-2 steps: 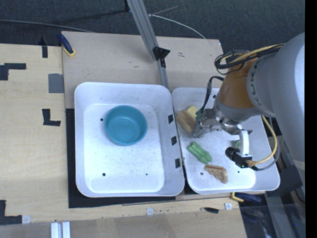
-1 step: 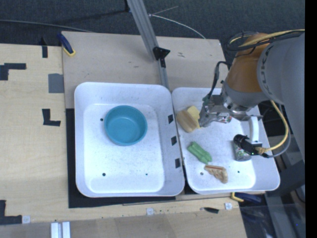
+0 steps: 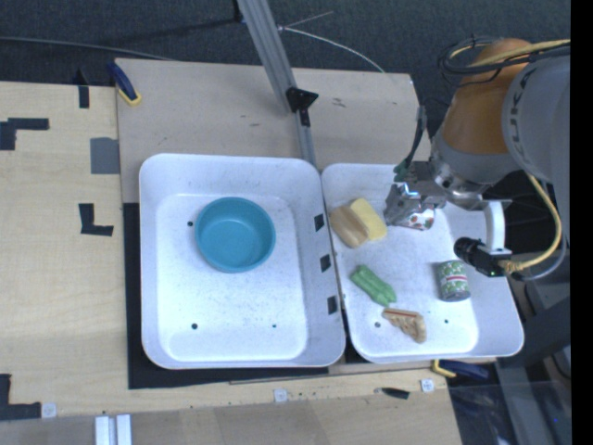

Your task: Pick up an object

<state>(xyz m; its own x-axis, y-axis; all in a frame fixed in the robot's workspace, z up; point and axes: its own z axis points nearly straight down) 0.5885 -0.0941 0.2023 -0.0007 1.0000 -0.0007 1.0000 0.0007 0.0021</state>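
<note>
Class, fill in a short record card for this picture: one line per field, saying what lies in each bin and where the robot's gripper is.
left bin: one blue bowl, upright, toward the far side
right bin: yellow sponge-like block, green object, small tan object, small green-banded can
gripper: over the far part of the right bin, just right of the yellow block
gripper fingers: state not discernible
held item: none visibly between the fingers
</note>
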